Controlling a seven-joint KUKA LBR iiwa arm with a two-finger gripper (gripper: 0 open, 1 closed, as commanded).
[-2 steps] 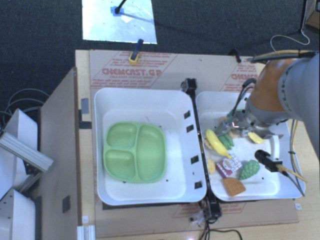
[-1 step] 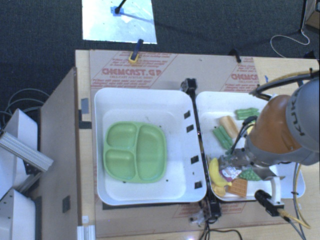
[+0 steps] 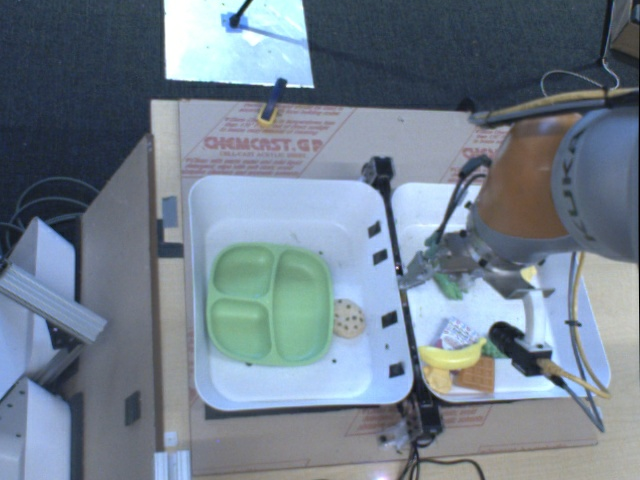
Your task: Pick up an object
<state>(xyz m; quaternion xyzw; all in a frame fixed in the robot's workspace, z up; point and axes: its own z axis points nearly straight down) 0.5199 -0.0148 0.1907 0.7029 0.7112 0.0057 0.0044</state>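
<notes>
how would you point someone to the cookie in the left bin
Start at the left white bin, which holds a green divided tray. The cookie lies against the tray's right edge, toward the divider between bins. It is small, round and tan with dark specks, unlike anything near it.

the cardboard sheet (image 3: 300, 138) under the two bins carries red print. just behind the far rim of the left white bin (image 3: 230, 203) the word "chemcast gp" can be read, upside down and mirrored from this side. to the right of it, near the arm, a second red print of the same kind shows, but it is too cut off to read.
</notes>
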